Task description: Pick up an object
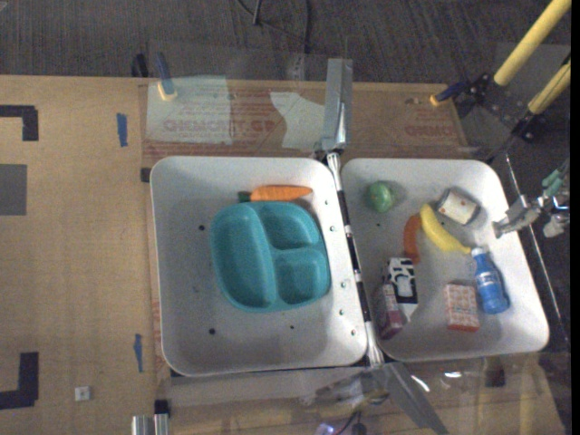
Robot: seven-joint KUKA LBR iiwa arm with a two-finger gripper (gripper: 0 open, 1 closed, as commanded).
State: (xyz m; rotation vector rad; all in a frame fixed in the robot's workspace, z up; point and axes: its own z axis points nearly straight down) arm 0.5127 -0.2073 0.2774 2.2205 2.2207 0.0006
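Cardboard-topped table (72, 243) bears two bins; my hand (521, 214) hovers beside the banana (439, 231), grip unreadable, choosing.

A yellow banana (441, 232) lies curved in the right bin (521, 329) (beside a blue bottle (489, 284)).

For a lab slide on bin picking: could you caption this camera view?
Gripper at the right bin's edge near a banana and blue bottle; teal tray and carrot fill the left bin.

lab/test bench | cardboard-topped bench (72, 270) w/ tape marks | 2 white bins (172, 333) | cables on carpet
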